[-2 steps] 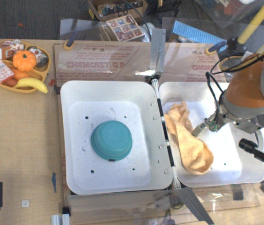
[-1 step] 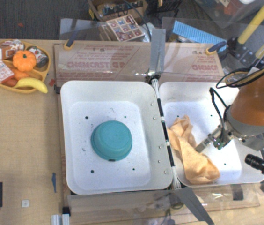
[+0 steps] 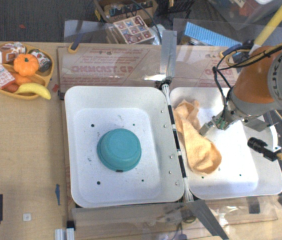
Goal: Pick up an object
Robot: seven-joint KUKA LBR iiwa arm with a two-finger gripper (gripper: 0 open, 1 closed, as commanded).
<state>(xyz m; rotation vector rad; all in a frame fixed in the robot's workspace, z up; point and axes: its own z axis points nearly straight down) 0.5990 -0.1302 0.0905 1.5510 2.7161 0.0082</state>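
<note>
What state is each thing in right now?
Teal bowl: upside down, in the left bin.
Tan cloth: crumpled, lying in the right bin.
Gripper: low over the cloth's right edge; grip unclear.

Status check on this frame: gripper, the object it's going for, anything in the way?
Gripper low in right bin, at the tan cloth; grasp unconfirmed. Teal bowl upside down in left bin, untouched. Nothing blocking the cloth.

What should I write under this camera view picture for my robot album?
Robot hand over a tan cloth in the right bin; a teal bowl sits in the left bin.
</note>
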